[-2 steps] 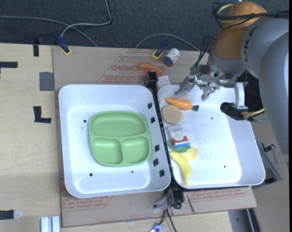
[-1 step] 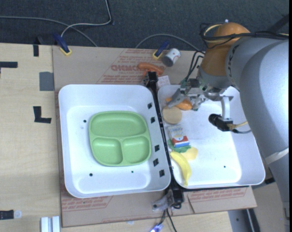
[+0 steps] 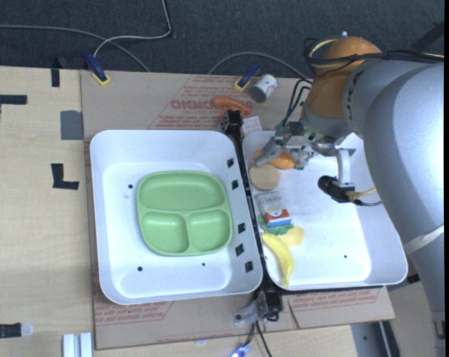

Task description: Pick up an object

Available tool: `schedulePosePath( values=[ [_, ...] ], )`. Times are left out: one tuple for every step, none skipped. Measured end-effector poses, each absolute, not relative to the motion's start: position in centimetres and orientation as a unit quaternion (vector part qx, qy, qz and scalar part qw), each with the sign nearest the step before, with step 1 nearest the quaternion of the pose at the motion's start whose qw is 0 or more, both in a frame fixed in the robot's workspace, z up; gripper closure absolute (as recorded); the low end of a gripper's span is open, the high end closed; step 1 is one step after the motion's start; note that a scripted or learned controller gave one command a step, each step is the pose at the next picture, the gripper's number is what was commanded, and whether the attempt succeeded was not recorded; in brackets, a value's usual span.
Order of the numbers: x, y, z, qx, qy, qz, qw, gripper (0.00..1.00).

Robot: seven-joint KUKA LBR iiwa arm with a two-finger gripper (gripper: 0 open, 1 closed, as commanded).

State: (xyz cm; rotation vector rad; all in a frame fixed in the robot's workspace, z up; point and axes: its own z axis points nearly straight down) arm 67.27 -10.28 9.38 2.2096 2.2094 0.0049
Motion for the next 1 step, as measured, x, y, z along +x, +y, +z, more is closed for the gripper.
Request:
schedulePosePath(
  values=[
    [67.21, -10.58, 10.60, 0.707, 0.708, -0.0021, 0.008, 1.00]
  ],
)
